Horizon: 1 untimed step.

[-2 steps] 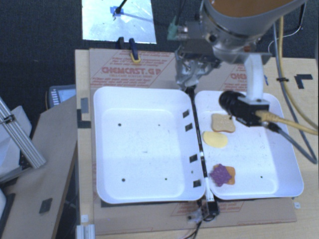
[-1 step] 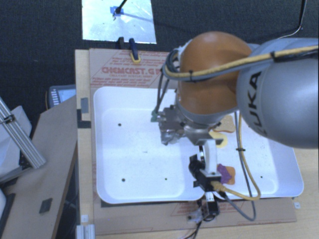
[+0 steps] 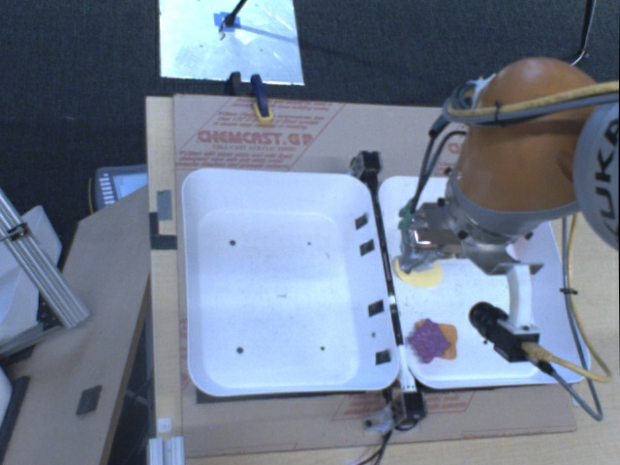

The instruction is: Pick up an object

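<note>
My gripper (image 3: 418,257) hangs low in the right bin (image 3: 552,371), near its left wall, under the big orange wrist band. Right beneath its tip lies a pale yellow round object (image 3: 426,277), partly covered by the gripper. A purple crumpled object (image 3: 425,338) rests on an orange flat piece (image 3: 446,340) nearer the front of the same bin. Whether anything sits between the fingers is hidden by the arm's body.
The left bin (image 3: 281,279) sits beside the right one, with black clips along the divider (image 3: 373,250). A black cylindrical part (image 3: 499,330) on a white bracket juts from the arm over the right bin. Cardboard lies under both bins.
</note>
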Each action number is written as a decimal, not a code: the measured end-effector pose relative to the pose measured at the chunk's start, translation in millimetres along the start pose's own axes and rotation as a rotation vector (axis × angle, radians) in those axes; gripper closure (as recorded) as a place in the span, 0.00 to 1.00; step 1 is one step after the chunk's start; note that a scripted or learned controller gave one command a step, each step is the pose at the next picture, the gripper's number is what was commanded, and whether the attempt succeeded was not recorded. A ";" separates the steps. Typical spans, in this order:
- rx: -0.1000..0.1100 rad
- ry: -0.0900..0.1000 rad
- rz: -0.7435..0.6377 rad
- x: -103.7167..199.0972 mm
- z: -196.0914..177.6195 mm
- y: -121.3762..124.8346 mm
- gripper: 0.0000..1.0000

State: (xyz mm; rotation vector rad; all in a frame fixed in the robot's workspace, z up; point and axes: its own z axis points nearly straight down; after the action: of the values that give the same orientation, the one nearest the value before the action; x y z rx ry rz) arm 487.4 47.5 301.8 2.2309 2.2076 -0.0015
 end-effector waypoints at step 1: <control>-0.020 0.008 -0.018 43.3 -184.8 -0.2 1.00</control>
State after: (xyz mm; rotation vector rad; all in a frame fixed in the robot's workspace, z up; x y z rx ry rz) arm 487.4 91.3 486.5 2.2052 2.2214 0.0300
